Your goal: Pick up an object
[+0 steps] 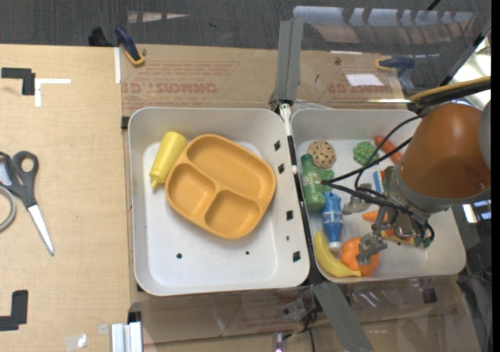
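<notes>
Gripper (373, 243) low at five o'clock in the right bin (449, 261), above the orange fruit (361, 255); finger state we cannot tell. Nothing lifted yet.

orange toy (361, 255) | right bin, front | touching banana (331, 257)

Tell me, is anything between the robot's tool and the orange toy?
Nothing visible. The tool hangs right above the round orange toy at the right white bin's front edge, with a yellow banana lying beside that toy.
</notes>
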Motion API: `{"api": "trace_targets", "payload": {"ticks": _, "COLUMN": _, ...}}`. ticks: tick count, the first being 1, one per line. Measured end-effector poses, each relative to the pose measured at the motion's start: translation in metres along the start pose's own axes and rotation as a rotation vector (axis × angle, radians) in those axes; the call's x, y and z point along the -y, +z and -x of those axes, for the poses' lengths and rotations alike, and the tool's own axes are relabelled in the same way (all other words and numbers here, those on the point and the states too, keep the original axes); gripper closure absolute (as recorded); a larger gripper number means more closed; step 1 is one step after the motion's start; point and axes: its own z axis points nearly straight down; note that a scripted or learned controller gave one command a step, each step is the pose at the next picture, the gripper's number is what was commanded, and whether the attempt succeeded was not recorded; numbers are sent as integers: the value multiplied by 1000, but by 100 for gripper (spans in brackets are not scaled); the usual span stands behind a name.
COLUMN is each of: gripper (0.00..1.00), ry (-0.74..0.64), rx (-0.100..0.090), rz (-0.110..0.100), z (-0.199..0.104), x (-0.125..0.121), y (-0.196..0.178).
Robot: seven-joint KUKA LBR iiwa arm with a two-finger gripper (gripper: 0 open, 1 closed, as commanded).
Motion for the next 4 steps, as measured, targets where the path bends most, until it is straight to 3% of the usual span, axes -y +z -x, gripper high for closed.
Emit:
{"api": "trace_targets", "payload": {"ticks": 1, "gripper": 0, "ry": 154, "rx": 0, "rz": -4, "z": -2, "x": -5, "y": 6}}
{"api": "trace_targets", "payload": {"ticks": 4, "gripper": 0, "ry": 154, "rx": 1, "rz": 0, "z": -2, "x": -14, "y": 8}}
